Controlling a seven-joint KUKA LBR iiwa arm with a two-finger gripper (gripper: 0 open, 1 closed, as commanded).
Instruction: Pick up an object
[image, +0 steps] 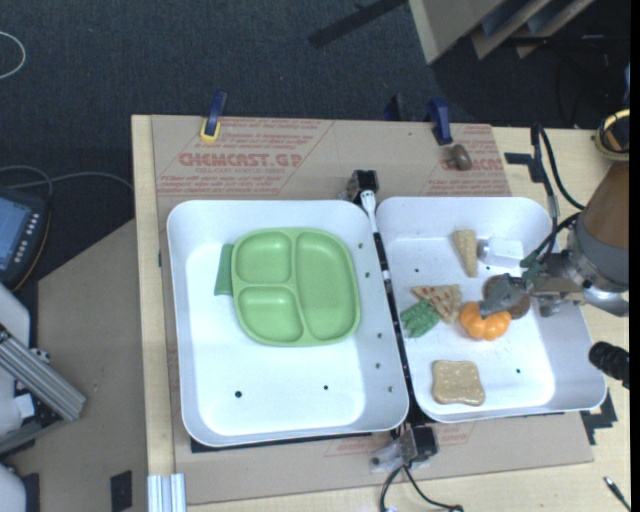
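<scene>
Reaching into the right bin (540, 385), the claw (503, 297) hangs over a toy orange (483, 323).
I cannot tell if it grips. The orange lies mid-bin, beside a green leaf (420, 319).

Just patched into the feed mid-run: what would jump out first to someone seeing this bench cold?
The pale green plastic plate with three compartments dominates the left white bin. In the right white bin, the grey arm's gripper sits low just above the small orange pumpkin-shaped toy. Around it lie a tan toast-shaped slice near the front, a green leafy piece and a tan wedge.
</scene>
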